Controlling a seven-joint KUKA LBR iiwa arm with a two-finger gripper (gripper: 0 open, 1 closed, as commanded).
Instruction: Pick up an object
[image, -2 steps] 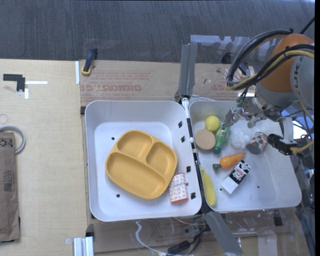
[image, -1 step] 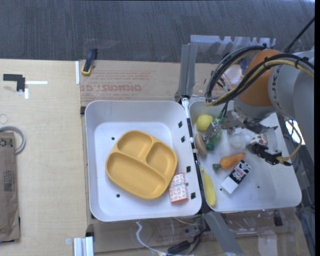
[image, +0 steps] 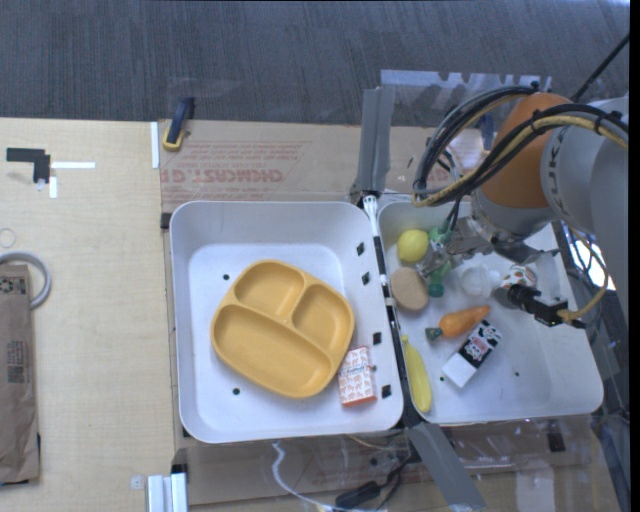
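Note:
The right bin (image: 560, 390) holds several small items: a yellow lemon (image: 412, 245), a tan potato-like lump (image: 408, 289), an orange carrot (image: 464, 321), a black-and-white carton (image: 474, 355) and a yellow banana (image: 417, 376) along its left wall. My gripper (image: 446, 262) reaches down from the right into the bin's upper part, just right of the lemon and above the carrot. Its tip sits among clear crumpled plastic (image: 480, 275) and cables, which blur its outline.
The left bin (image: 190, 330) contains a yellow divided plate (image: 283, 327) and a small orange-and-white box (image: 356, 377) at its lower right. A cardboard sheet (image: 260, 165) lies behind the bins. The grey arm with its orange band (image: 525, 150) fills the upper right.

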